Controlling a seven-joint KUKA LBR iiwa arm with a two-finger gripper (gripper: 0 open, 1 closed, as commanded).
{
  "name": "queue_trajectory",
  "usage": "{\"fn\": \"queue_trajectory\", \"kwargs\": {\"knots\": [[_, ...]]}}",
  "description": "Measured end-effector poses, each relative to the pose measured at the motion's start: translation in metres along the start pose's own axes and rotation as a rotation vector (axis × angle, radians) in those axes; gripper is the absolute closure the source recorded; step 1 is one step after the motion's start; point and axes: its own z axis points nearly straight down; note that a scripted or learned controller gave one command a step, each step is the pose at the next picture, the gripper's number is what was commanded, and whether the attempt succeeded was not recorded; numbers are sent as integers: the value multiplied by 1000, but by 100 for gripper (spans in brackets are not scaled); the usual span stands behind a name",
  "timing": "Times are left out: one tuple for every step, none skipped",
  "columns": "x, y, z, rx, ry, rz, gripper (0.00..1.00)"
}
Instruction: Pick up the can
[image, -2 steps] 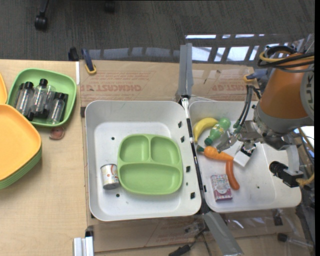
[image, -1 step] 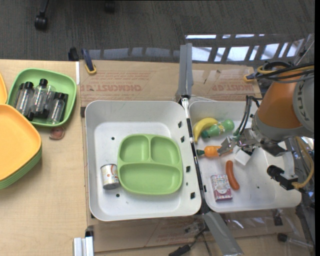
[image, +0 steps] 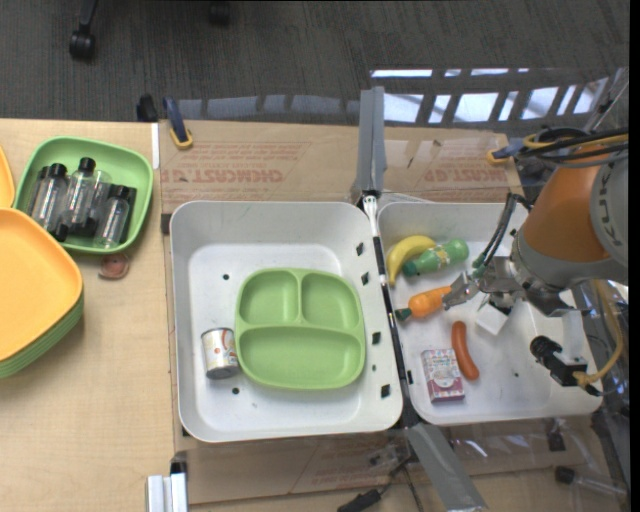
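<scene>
The hand (image: 466, 291) hangs low in the right bin (image: 520, 400), its tips next to the carrot (image: 429, 302). From here I cannot tell how far it is open, and nothing shows held in it. Just behind it lie a banana (image: 405, 252) and a green bottle (image: 438, 258); in front are a sausage (image: 465, 351) and a small pink box (image: 442, 376).

The can (image: 218, 353) is well apart from the hand, in the left bin (image: 195, 300), touching the left edge of the green divided plate (image: 300, 330). It seems to lie on its side, long axis running roughly left to right, though I cannot be sure of that.
</scene>
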Motion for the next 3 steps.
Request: {"fn": "queue_trajectory", "kwargs": {"knots": [[5,-25,0,-6,-6,45,0],[2,-68,12,31,3,-70,0],[24,-70,-8,37,5,-149,0]]}}
